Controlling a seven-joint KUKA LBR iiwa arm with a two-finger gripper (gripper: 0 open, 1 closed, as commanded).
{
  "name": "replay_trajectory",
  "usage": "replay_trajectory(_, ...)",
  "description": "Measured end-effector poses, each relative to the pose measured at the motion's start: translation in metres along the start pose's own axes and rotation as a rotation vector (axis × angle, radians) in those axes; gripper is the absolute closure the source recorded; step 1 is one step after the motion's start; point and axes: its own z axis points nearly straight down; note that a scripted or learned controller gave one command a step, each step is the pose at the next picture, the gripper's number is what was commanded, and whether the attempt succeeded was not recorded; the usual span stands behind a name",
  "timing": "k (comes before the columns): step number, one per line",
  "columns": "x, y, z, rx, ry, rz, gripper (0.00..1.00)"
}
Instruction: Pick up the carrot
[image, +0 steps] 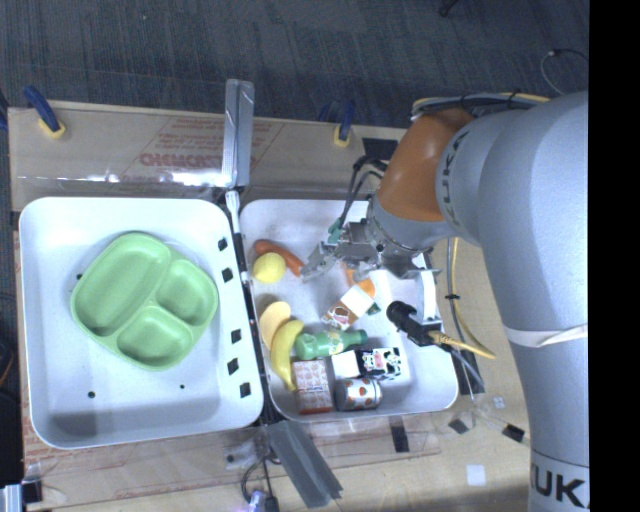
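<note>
The carrot (281, 256), orange and elongated, lies in the upper left part of the right bin (440, 385), touching a yellow lemon (268, 267). My gripper (332, 264) hovers just to the right of the carrot, over the middle of the bin. It is open, with nothing between its fingers. The left fingertip (312, 264) is a short gap from the carrot's right end. The grey arm with its orange band (415, 175) hides the bin's upper right part.
Below the gripper lie a small orange-and-white box (358, 298), two bananas (280, 335), a green bottle (330, 344), a can (356, 394) and small cartons (312, 384). The left bin (50, 400) holds a green divided plate (145, 298).
</note>
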Motion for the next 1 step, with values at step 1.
replay_trajectory(1,-0.0159,0.0169,0.0415,-0.003,-0.001,0.013,0.00)
